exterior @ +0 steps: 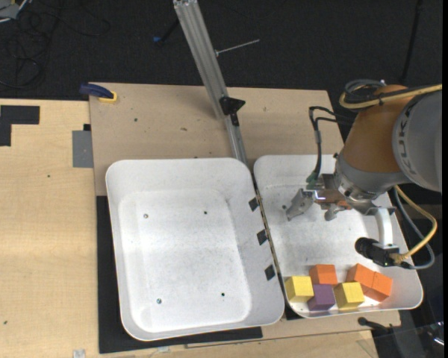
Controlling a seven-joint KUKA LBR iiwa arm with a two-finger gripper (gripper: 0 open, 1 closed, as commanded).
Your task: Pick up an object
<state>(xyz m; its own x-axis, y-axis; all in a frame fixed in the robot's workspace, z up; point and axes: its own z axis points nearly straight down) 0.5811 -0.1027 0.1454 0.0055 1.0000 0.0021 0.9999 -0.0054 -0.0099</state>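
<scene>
My gripper (pixel 313 208) hangs over the middle of the right bin (pixel 284 171), open, with nothing between its two grey fingers. Several small blocks lie along the bin's near edge, well below the gripper: a yellow block (pixel 299 287), an orange block (pixel 323 274), a purple block (pixel 322 297), a second yellow block (pixel 350 294) and a larger orange block (pixel 373 281). The blocks huddle together, some touching. The arm's orange band and grey wrist rise to the right of the gripper.
The left bin (pixel 187 245) lies beside the right one, joined by black clips (pixel 261 237) along the shared rim. A slanted metal rail (pixel 205 58) rises behind the bins. Cables (pixel 403 256) loop at the right bin's right side.
</scene>
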